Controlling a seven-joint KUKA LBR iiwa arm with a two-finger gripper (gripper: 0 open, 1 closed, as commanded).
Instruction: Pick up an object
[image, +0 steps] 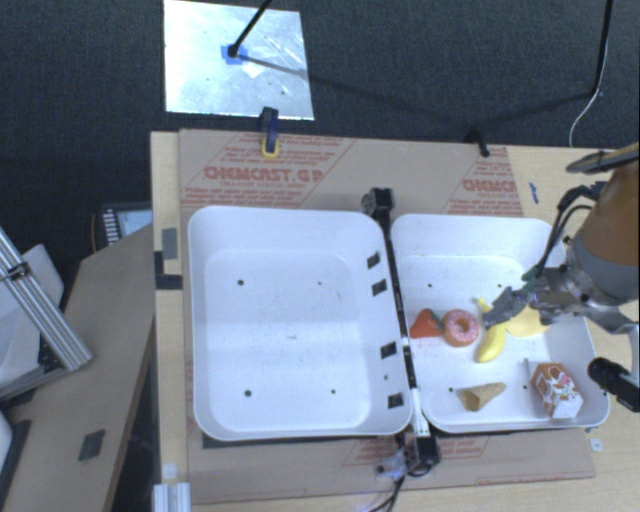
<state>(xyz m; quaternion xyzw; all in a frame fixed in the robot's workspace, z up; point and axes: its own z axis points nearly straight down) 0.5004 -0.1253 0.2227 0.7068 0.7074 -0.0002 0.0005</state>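
1. Bench (330, 165) — a cardboard-covered top is seen, printed in red, with two shallow white bins set side by side on it.
2. Left bin (285, 320) — no objects are seen in it.
3. Right bin (470, 250) — all the loose items are held here, gathered in its near half.
4. Arm (610, 235) — it is brought in from the right edge, with the wrist above the right bin's far-right part.
5. Gripper (500, 305) — it is placed low over the cluster, just beside the doughnut and touching or nearly touching the yellow piece. How far the hand is open cannot be told; nothing is seen held by it.
6. Small carton (555, 390) — red and white, near the right bin's near-right corner, apart from the rest.
7. Yellow banana-like piece (493, 342) — directly below the gripper tip; judged the likeliest target.
8. Pink doughnut (460, 327) — just left of the yellow piece.
9. Red wedge (427, 324) — touching the doughnut's left side.
10. Tan cone (481, 397) — lying on its side towards the near wall.
11. Step in hand — judged the reach onto a target; the grasp and lift are not yet done. A closure on one item alone is called for next — the neighbours are crowded close.
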